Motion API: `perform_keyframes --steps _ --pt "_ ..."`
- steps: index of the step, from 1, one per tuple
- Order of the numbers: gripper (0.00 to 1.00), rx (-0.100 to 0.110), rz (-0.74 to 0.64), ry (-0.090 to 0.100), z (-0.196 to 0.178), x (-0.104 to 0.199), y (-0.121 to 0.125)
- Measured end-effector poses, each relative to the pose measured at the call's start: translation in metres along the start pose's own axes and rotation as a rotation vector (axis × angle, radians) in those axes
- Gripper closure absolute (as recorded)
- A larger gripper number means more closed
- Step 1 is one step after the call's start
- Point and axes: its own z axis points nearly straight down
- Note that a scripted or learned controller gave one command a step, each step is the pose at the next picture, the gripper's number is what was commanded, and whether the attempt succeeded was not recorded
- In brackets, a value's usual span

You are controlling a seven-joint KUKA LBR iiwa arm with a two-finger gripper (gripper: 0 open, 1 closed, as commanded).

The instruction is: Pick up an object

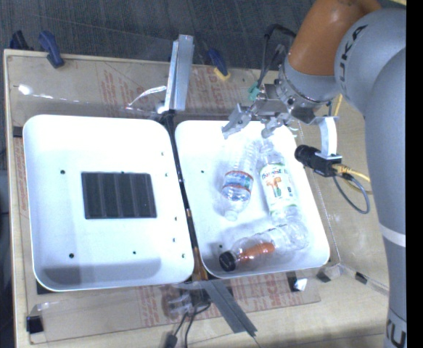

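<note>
I count three clear bottles in the right bin (196, 194): blue-label bottle (236, 188), orange-label bottle (278, 187), and a black-cap bottle (258, 250) along the bin's near edge. Left bin (51, 165) has one dark panel (118, 194). Gripper (252, 125) hangs over the right bin's far edge, fingers (234, 124) spread, gripping nothing. Tan surface (88, 85), two blue clamps (50, 49) on its far edge, dark floor behind.

Clear plastic bottles (238, 187), glossy white bins (51, 143)
</note>
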Motion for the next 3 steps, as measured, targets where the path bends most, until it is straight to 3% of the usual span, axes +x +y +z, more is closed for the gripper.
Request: perform_keyframes --steps 1,2,3 --pt "0.00 -0.016 -0.172 -0.006 0.124 -0.027 -0.028" --pt "0.00 -0.032 -0.183 -0.017 0.150 -0.045 -0.029" --pt "0.00 -0.006 -0.231 -0.001 0.168 -0.049 -0.068"
